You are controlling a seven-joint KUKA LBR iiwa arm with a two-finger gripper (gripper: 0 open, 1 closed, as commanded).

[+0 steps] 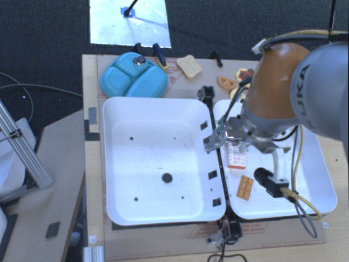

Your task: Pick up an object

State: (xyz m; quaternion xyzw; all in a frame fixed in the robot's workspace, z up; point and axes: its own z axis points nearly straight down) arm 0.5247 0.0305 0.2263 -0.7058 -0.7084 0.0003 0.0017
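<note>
The pick looks to be at an early stage: nothing can be seen lifted, and the gripper (pixel 235 140) sits low over the near-left part of the right bin (pixel 322 179), close to the divide between the two bins. The wrist and its orange band (pixel 275 81) block the view from above, so whether the fingers are open or closed cannot be told, and nothing is visibly held. Just beneath and beside the gripper lies a small white packet with red print (pixel 236 158), flat on the bin floor and partly covered by the wrist; judging by its position it is the likely target. It looks thin and light, perhaps a paper or foil sachet, which may be awkward to pinch from a flat surface. Just nearer the camera lies an orange-brown wafer bar (pixel 245 187), also flat, apart from the packet. The left bin (pixel 125 119) holds a small dark round object (pixel 167 178) near its middle. Beyond the bins on the tabletop (pixel 92 91) rest a blue lidded container (pixel 133 76), a slice of toast (pixel 189 66) and a pretzel-like piece (pixel 226 83). The closing, the grasp check and the lift all remain to be done.
</note>
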